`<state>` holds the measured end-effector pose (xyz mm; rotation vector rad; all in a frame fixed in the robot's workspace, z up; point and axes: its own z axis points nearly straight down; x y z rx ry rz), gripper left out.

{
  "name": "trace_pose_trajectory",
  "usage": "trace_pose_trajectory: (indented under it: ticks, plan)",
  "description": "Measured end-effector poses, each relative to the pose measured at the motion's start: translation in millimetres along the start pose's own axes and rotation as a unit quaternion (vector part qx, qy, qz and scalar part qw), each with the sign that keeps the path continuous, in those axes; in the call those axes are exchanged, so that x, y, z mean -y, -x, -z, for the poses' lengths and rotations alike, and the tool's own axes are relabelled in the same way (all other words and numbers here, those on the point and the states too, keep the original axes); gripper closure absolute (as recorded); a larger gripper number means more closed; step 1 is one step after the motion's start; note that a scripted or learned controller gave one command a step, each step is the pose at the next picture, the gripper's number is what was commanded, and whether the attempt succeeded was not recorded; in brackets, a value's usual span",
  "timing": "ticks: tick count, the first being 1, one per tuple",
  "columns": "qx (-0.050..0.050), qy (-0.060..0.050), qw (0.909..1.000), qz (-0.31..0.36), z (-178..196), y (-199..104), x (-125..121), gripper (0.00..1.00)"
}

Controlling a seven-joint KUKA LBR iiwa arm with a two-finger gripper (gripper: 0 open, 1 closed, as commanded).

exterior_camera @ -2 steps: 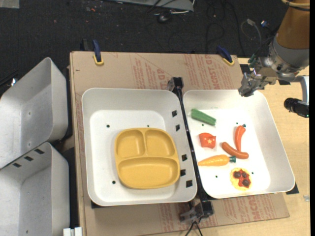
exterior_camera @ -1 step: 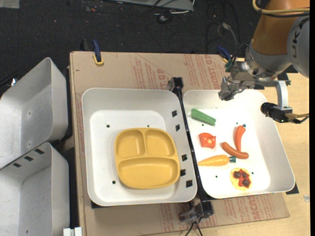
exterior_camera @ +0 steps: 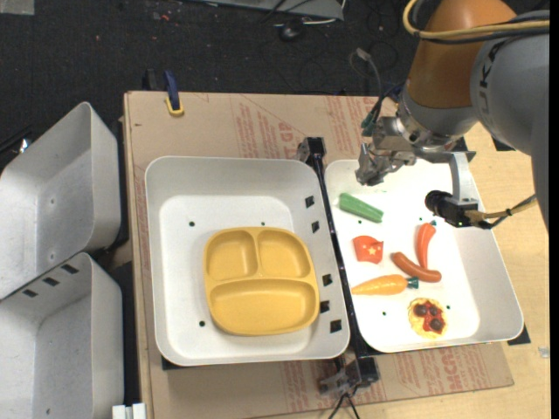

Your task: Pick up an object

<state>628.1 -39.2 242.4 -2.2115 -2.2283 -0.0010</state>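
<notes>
My pincer (exterior_camera: 370, 175) hangs over the upper-left corner of the right-hand shallow white bin (exterior_camera: 489, 260), at the end of my grey arm with its orange band (exterior_camera: 454, 51), which enters from three o'clock. Whether the fingers are apart or closed, I cannot tell from this slant; nothing is visibly held between them.

Contents of the right-hand bin, recorded in order:
- A green oblong pickle-shaped toy (exterior_camera: 361, 206) lies just at six o'clock of my pincer, near but apart from it, tilted with its right end lower.
- A red wedge-shaped toy strawberry piece (exterior_camera: 369, 249) lies at six o'clock of the green piece, apart from it.
- A red curved chilli-shaped toy (exterior_camera: 424, 241) stands nearly upright at three o'clock of the red wedge.
- A red-brown toy sausage (exterior_camera: 416, 267) lies at a slant; its right end is close to the chilli's lower tip.
- An orange toy carrot (exterior_camera: 379, 285) lies level at six o'clock of the wedge, its thick end near the sausage.
- A small round yellow toy pizza with red spots (exterior_camera: 427, 316) lies at five o'clock of the carrot.

The left-hand shallow white bin (exterior_camera: 175, 234) holds a yellow three-compartment plastic tray (exterior_camera: 260, 280), resting flat near its middle.
</notes>
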Motion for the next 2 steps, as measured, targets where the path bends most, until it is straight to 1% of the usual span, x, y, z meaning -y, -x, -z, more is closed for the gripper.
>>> trace_pose_trajectory:
  ticks: [1,2]
  plan:
    - [0.000,0.001,1.0000,0.000,7,-52,-1,1.00]
    - [0.000,-0.001,1.0000,0.000,-4,-103,13,1.00]
